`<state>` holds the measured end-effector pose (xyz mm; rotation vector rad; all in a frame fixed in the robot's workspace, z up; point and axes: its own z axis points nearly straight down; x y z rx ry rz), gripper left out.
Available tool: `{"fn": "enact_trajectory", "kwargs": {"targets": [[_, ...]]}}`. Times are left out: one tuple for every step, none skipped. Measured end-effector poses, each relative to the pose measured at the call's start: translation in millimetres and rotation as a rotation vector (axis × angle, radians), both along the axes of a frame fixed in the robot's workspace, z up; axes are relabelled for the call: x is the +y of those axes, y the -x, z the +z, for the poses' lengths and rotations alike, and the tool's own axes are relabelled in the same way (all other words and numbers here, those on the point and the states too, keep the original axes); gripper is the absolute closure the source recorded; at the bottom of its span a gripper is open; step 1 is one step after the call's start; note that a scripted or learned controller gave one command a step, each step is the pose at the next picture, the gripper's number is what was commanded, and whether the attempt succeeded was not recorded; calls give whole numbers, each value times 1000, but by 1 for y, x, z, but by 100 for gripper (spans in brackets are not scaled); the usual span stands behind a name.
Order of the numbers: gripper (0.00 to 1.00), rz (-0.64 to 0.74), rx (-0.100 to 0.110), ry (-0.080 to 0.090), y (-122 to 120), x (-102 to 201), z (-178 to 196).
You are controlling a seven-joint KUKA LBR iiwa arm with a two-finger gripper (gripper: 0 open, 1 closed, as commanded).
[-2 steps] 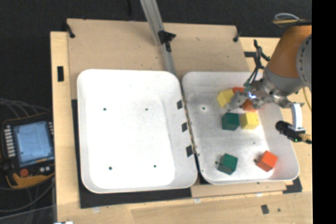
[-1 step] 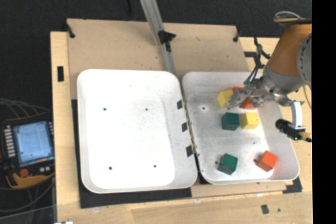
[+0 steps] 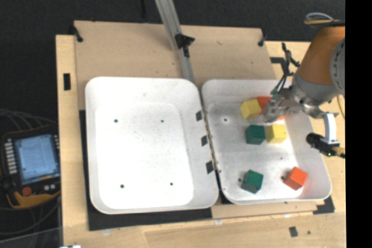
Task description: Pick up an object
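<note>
The right bin [image 3: 232,183] holds several small blocks. A yellow block [image 3: 250,108] lies near the bin's far middle, with an orange block [image 3: 263,103] just behind it. A green block [image 3: 254,135] and a second yellow block [image 3: 276,133] sit side by side at the centre. Another green block [image 3: 252,180] and an orange block [image 3: 295,178] rest near the front edge. My gripper [image 3: 273,114] hangs low over the bin between the far yellow block and the centre yellow block, close to the orange block behind.
The left bin [image 3: 145,142] sits beside the right one, across a hinged divider. A metal post [image 3: 165,3] slants up from the bench's back. A tablet-like pendant [image 3: 32,160] lies off the bench at the left.
</note>
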<state>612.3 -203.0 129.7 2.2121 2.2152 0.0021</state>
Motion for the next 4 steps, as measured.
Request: {"fn": "enact_trajectory", "kwargs": {"targets": [[100,5,1,-4,1,1,65],[100,4,1,-5,4,8,123],[100,6,5,-6,3,7,143],[100,6,7,-7,2,60,149]]}}
